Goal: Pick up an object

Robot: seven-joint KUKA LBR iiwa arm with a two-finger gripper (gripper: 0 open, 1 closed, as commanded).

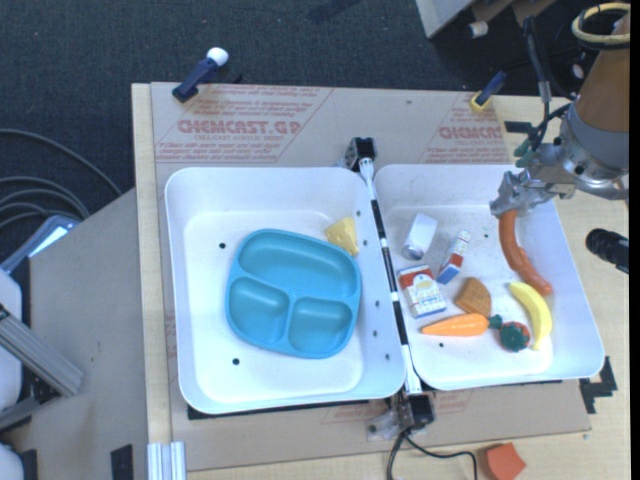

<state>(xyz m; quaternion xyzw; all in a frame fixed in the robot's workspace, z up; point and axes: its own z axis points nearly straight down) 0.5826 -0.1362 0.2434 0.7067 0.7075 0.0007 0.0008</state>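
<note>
White plastic walls the two shallow bins side by side on my counter, and my gripper (512,196) hangs over the right-hand bin (575,363), near its far right corner. My jaws sit right at the upper end of a long orange-red toy sausage (522,250) that lies along the bin's right wall; whether they are apart, together or clamped on it I cannot tell from this angle.

Just below the sausage lies a yellow toy banana (532,310), close to or touching its lower end. A green and red toy strawberry (513,335), an orange toy carrot (456,325) and a brown toy bread roll (473,296) sit toward the near edge. Small cartons (422,293) lie nearer the divider.

In the left-hand bin (185,268) a blue sectioned plastic tray (292,293) rests with a pale yellow wedge (343,234) at its far right corner.

My worry: catching the sausage by its very tip. It looks smooth and rounded, so it could pivot or squirt out as I lift. The wall is also close, and one finger could foul it. A swinging sausage might drag the banana along.
</note>
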